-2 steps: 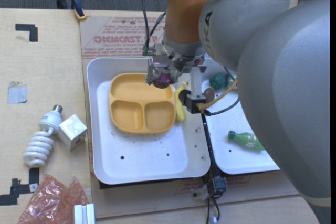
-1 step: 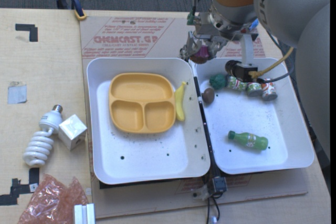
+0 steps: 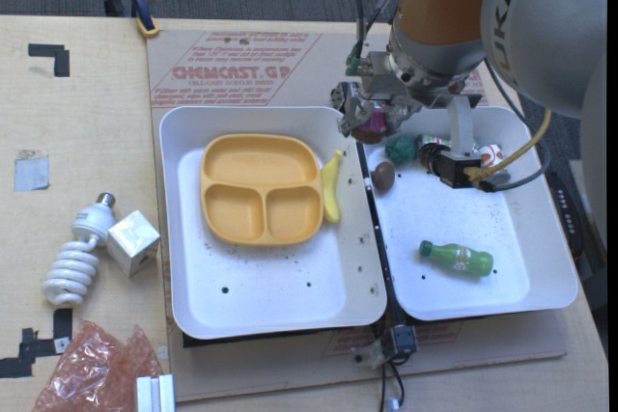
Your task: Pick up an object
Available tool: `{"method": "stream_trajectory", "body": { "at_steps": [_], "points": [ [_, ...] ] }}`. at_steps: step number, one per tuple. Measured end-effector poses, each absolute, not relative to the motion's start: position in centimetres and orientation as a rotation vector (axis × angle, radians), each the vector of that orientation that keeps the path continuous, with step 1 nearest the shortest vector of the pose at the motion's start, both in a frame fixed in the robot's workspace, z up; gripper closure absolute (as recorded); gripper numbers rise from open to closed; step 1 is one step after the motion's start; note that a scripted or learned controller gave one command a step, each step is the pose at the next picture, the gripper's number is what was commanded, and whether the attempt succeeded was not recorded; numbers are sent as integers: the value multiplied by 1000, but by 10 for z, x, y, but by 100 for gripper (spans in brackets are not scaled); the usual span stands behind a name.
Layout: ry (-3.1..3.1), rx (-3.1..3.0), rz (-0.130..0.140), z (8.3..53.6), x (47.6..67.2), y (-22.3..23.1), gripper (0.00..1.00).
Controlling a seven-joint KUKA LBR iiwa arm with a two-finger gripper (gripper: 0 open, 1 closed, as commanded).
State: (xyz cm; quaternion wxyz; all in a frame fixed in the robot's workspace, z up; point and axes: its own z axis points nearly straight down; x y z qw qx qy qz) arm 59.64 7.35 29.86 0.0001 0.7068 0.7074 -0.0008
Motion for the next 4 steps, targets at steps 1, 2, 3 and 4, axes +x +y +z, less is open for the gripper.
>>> {"method": "stream_trajectory", "body": {
  "at_steps": [1,2,3,4],
  "points": [
    [2220,2222,-2,200,566,102,100],
    [2219,2224,-2,264,498,53,100],
    [2223,2218,-1,307,547,92,100],
    [2223,2219,-2,297,546,142,100]
  ]
}}
